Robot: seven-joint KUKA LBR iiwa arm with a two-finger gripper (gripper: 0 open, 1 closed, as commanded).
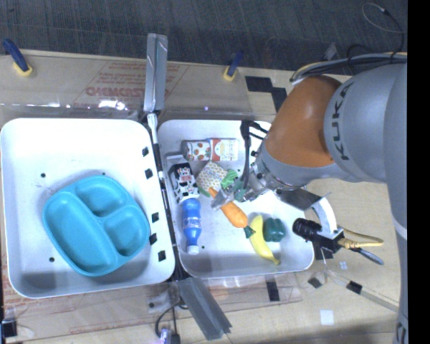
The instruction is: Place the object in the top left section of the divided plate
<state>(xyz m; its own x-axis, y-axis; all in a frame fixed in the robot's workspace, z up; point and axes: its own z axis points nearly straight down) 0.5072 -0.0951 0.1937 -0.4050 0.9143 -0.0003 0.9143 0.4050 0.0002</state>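
The blue divided plate (pixel 93 224) lies in the left bin (pixel 29 142), with nothing in its three sections. My gripper (pixel 231 192) is low over the middle of the right bin (pixel 222 262). It hangs just above an orange carrot (pixel 235 214) and beside a pale checkered item (pixel 212 175). The wrist hides what is directly under it. I see nothing clearly held.
The right bin also holds a blue bottle (pixel 191 223), a yellow banana (pixel 260 241), a dark green piece (pixel 275 228), a printed carton (pixel 211 150) and a small black-and-white item (pixel 184 180). A raised divider (pixel 156 163) separates the two bins.
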